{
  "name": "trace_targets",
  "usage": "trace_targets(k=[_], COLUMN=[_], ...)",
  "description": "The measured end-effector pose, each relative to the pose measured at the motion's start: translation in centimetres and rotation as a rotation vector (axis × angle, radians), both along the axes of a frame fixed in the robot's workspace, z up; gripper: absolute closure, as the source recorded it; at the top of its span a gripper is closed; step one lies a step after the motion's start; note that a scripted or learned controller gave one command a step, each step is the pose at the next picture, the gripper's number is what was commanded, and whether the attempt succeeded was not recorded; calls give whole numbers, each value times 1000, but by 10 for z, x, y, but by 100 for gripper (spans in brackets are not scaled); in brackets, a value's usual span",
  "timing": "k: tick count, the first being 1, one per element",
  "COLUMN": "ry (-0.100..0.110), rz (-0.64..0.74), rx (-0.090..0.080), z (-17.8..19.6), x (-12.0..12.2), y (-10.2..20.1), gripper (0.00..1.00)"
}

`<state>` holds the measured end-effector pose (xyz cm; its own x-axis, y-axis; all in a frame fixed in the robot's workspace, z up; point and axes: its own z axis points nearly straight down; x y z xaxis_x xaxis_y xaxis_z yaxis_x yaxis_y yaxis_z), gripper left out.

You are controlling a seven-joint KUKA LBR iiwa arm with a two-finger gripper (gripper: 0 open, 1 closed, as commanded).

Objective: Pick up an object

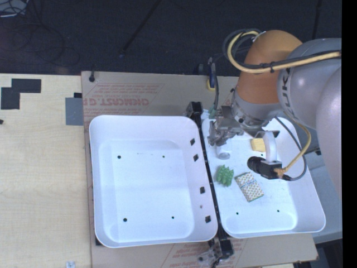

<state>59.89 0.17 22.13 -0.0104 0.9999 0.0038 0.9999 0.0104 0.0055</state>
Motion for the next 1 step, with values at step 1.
trace_targets(k=[1], ry=[2], rz=[-5], rx=[-2], z=[67], x=[9], y=[42], gripper=[100])
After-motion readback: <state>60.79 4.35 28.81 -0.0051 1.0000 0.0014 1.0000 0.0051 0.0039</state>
